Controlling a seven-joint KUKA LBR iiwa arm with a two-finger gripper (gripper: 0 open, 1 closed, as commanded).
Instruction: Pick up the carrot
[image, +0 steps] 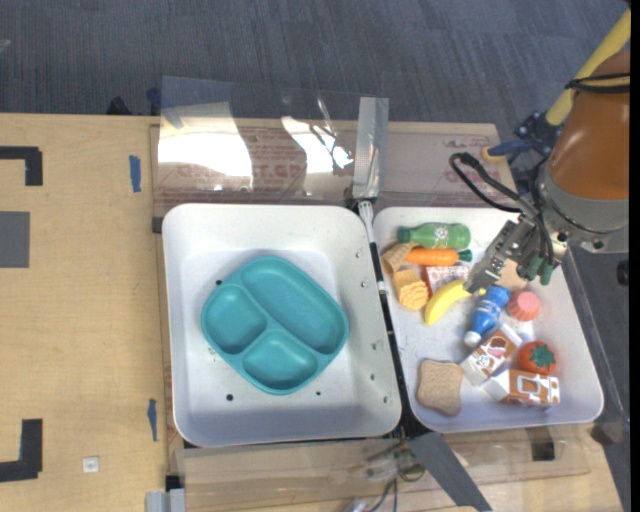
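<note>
- Carrot (432, 257) lies in the right bin (585, 385), just below the green bottle (433, 236), beside the banana (446, 301).
- Likely light, rigid, smooth plastic; grip its middle, across the width.
- Gripper (497, 262) hovers nearby; you can't tell its opening, nothing visibly held.

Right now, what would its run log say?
gripper: above right bin | carrot: lying beside green bottle, ungrasped
</note>
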